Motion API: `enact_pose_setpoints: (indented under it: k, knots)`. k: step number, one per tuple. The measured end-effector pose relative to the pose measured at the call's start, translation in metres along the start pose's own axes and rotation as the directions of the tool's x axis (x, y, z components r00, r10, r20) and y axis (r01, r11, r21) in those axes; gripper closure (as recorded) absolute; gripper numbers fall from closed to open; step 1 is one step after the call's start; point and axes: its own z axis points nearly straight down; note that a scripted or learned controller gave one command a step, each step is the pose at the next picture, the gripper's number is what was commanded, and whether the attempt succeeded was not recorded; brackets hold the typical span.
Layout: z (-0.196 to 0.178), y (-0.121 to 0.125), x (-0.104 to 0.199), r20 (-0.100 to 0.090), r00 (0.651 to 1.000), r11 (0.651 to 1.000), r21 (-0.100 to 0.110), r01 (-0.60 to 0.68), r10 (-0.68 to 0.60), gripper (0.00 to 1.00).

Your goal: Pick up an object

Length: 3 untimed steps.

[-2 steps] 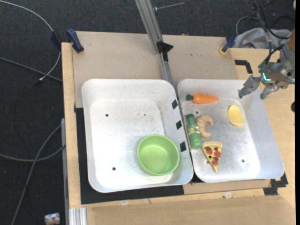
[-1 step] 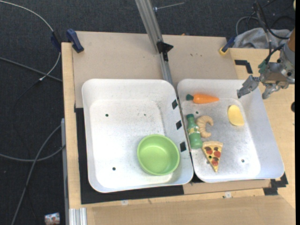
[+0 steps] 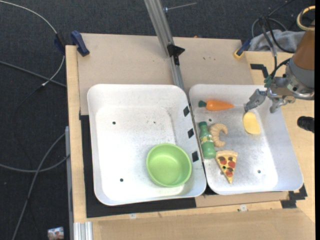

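In the right bin [image 3: 280, 174] lie an orange carrot [image 3: 218, 105], a yellow lemon-like piece [image 3: 252, 123], a green bottle [image 3: 206, 140], a beige croissant [image 3: 219, 130] and a pizza slice [image 3: 227, 164]. My gripper [image 3: 263, 102] hangs over the bin's upper right part, just above the yellow piece. Its fingers [image 3: 251, 102] are spread apart with nothing between them.
The left bin [image 3: 125, 129] holds a green bowl [image 3: 168, 164] near its front right corner. A slanted metal rail [image 3: 161, 26] runs down to the gap between the bins. Cables and a grey cloth [image 3: 277, 39] sit at the bench's back right.
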Motion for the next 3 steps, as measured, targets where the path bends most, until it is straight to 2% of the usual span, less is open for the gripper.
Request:
enact_pose_setpoints:
  k: [1, 2, 3]
  knots:
    - [0.063, -0.003, -0.002, 0.0, 1.0, 1.0, 0.001, 0.0, 0.0, 0.0]
    - [0.108, -0.004, -0.001, 0.0, 1.0, 1.0, -0.001, 0.0, 0.0, 0.0]
    - [0.094, -0.002, -0.001, 0.001, 1.0, 1.0, -0.006, 0.0, 0.0, 1.0]
